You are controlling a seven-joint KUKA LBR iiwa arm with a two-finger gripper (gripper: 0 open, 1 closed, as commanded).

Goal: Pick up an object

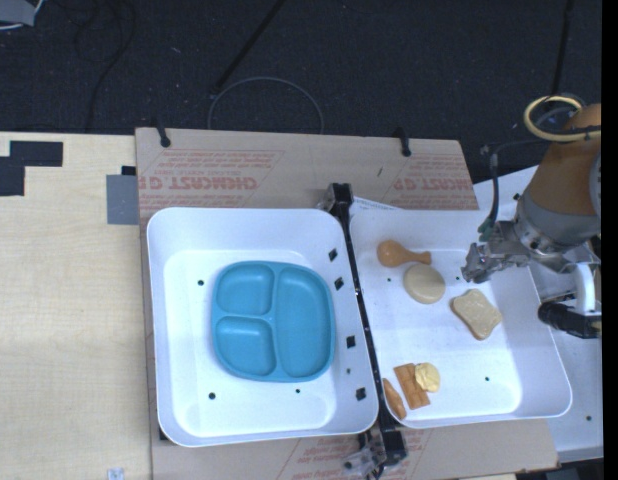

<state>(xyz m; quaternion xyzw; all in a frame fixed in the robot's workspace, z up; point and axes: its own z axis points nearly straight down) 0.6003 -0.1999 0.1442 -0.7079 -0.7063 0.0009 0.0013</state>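
Gripper (481,264) above bread slice (476,314) (right bin (549,388))

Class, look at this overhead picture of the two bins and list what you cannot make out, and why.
1. Gripper: too small and blurred in the camera view to tell whether its fingers are open or shut.
2. Arm: cut off by the right edge.
3. Yellow and orange pieces in the right bin: too small to identify.
4. Clamp at the bins' near end: cut off by the bottom edge.

In the right white bin (549,388), the floor's middle lies open between the tan bread slice (476,314) and the orange-yellow food pieces (413,382).
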